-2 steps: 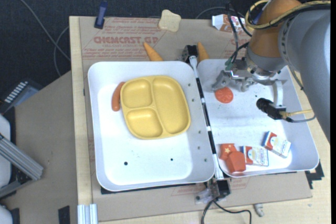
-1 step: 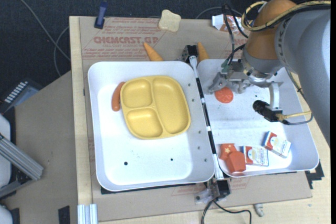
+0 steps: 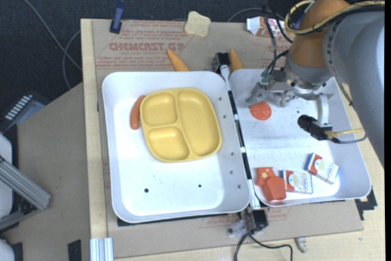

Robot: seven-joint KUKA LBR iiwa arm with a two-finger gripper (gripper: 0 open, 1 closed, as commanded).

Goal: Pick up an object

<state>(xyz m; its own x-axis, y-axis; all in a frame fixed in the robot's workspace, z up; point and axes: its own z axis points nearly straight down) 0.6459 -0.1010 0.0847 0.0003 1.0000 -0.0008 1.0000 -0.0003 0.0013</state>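
My gripper (image 3: 273, 96) hangs low over the far end of the right bin (image 3: 342, 143), below the orange wrist band. A flat red disc (image 3: 261, 111) lies on the bin floor just in front of and below the gripper, close to it; whether they touch I cannot tell. Near the right bin's front edge lie a red block (image 3: 274, 188), a red carton (image 3: 264, 174) and two small white-and-red cartons (image 3: 299, 181) (image 3: 321, 168). In the left bin (image 3: 122, 180) sits a yellow divided plate (image 3: 181, 124) with a sausage (image 3: 134, 113) along its left side.
On the board behind the bins lie a bread slice (image 3: 197, 23), two carrots (image 3: 177, 60) (image 3: 236, 60), a blue item (image 3: 116, 16) and a small carton (image 3: 261, 25). A black part with a cable (image 3: 310, 126) hangs over the right bin. The arm's body covers the far right.
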